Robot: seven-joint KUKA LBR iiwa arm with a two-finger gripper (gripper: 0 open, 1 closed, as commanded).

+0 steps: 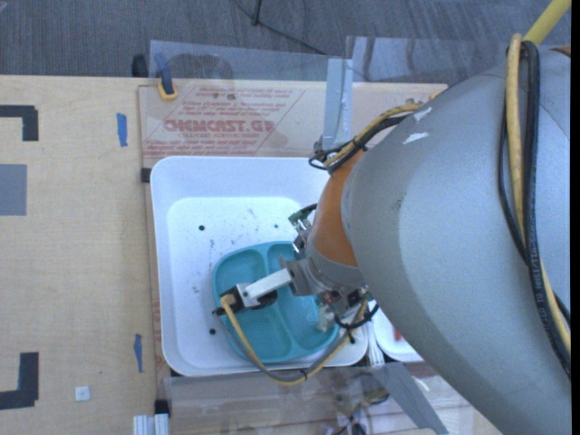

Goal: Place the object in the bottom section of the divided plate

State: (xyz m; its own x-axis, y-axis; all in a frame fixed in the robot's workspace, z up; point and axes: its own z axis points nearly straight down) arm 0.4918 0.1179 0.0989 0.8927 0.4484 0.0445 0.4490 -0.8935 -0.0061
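We are hovering the gripper (324,314), its state untellable, over the teal plastic divided plate (265,330), judging a low, centred release best.

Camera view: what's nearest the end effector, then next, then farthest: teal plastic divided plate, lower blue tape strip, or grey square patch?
1. Teal plastic divided plate, under the end effector.
2. Lower blue tape strip, left of the white bin.
3. Grey square patch, at the far left.
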